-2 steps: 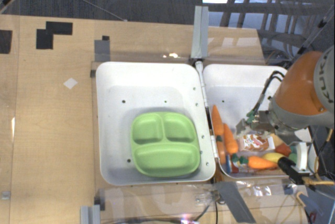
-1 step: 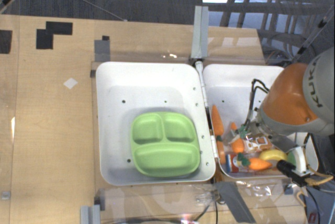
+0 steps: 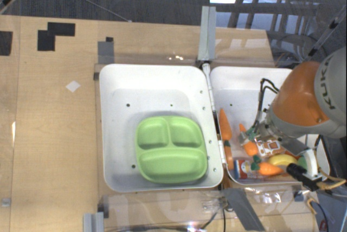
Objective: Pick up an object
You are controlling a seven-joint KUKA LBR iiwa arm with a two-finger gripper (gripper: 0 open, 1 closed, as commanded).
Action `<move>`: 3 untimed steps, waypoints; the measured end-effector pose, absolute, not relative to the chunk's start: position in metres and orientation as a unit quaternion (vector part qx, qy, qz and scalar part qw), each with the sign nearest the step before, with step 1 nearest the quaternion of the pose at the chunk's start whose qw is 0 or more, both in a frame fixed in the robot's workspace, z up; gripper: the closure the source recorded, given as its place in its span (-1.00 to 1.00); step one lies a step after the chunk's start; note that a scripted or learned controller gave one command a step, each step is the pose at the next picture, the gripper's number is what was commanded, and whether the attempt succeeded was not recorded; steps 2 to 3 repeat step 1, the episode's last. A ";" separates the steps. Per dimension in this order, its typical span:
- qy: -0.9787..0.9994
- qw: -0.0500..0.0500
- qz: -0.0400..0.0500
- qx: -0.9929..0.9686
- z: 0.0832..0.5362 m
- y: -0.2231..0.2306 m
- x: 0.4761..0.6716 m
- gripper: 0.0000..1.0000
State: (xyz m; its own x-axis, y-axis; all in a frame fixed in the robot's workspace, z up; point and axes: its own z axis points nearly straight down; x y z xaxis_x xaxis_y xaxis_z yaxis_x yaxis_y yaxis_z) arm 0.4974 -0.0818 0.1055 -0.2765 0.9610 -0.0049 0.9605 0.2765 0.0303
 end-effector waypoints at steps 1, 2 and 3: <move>0.762 0.002 0.002 0.648 0.186 -0.011 0.598 1.00; 0.762 0.002 0.002 0.648 0.186 -0.011 0.598 1.00; 0.762 0.002 0.002 0.648 0.186 -0.011 0.598 1.00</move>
